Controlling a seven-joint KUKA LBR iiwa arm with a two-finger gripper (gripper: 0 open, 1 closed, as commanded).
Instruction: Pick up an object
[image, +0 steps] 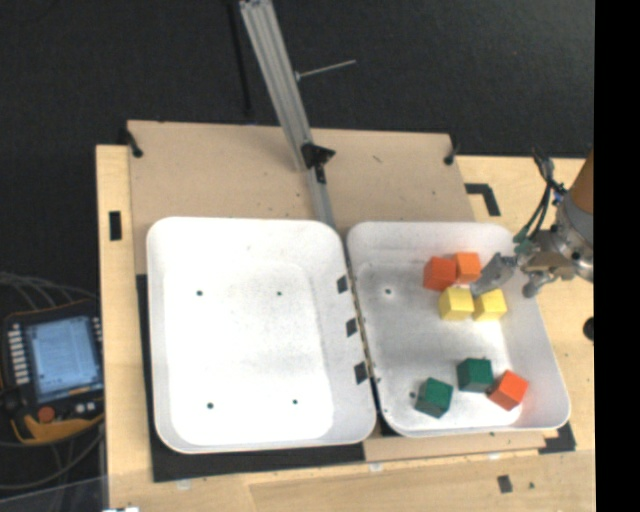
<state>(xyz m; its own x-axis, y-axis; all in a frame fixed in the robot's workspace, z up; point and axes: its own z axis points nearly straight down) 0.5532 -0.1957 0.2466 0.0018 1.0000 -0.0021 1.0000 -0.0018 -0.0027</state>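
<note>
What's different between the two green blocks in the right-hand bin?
The left green block sits lower and nearer the bin's middle, standing alone. The right green block sits higher, close beside an orange block. The left one looks a brighter green, the right one darker. Both seem similar-sized cubes, lying in the right bin, away from the gripper.

Two shallow white bins sat side by side: the left bin (180, 300) and the right bin (400, 330). Seven blocks lay in the right one: three orange blocks (440, 273) (468, 266) (509, 389), two yellow blocks (456, 303) (490, 304) and two green blocks (475, 375) (434, 397).
</note>
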